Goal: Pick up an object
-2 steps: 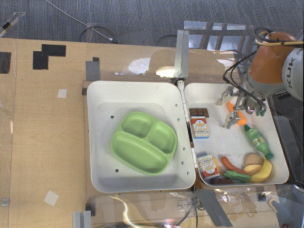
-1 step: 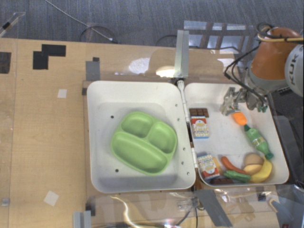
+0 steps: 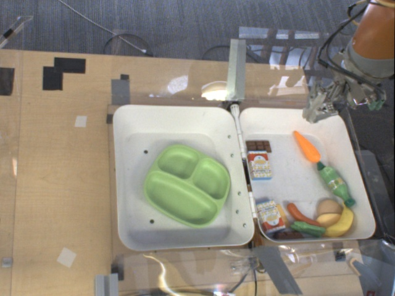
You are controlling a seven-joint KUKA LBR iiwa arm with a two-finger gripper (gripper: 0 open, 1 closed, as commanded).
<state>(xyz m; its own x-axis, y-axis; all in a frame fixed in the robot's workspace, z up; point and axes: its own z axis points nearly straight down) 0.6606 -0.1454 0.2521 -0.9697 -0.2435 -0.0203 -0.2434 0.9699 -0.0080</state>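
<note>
I see a light wood bench [image 3: 55, 165] with black tape marks [image 3: 62, 71], dark grey ribbed floor [image 3: 185, 11] behind, cable [image 3: 74, 8] trailing across.

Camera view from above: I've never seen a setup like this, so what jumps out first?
The bright green divided plate lies alone in the left bin. The right bin holds small toy foods: an orange carrot, a green bottle below it, and a yellow banana at the near corner. The robot's hand hangs over that bin's far right corner, under the orange band.
</note>
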